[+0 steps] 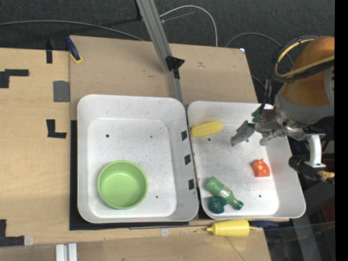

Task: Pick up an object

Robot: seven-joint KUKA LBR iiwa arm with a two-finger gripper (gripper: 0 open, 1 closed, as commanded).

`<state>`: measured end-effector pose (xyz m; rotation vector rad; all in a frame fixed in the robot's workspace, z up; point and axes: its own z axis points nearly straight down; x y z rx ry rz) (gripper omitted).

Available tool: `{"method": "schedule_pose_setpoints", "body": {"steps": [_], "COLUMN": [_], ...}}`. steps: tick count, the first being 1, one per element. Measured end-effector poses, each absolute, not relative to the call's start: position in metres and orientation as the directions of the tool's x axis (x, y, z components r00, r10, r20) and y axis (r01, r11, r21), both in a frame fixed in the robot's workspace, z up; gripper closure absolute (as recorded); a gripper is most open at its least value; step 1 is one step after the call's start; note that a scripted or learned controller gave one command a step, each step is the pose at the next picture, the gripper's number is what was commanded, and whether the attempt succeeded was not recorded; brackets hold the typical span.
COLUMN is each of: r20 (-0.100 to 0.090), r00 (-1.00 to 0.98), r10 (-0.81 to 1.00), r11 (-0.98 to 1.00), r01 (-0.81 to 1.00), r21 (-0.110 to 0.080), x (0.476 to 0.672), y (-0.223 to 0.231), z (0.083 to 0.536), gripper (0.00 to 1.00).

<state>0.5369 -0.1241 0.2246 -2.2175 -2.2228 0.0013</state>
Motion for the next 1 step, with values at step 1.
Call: {"method": "schedule_pose_setpoints", "body": {"steps": [1], "r20": [0.001], "r00": [-0.002], "r10": [1.0], "r11": [0.002], "r01": [1.0], "r21": [-0.002], "x": [0.5369], "y": [-0.1243], "z": [0.2247], "gripper": [0.0]}}
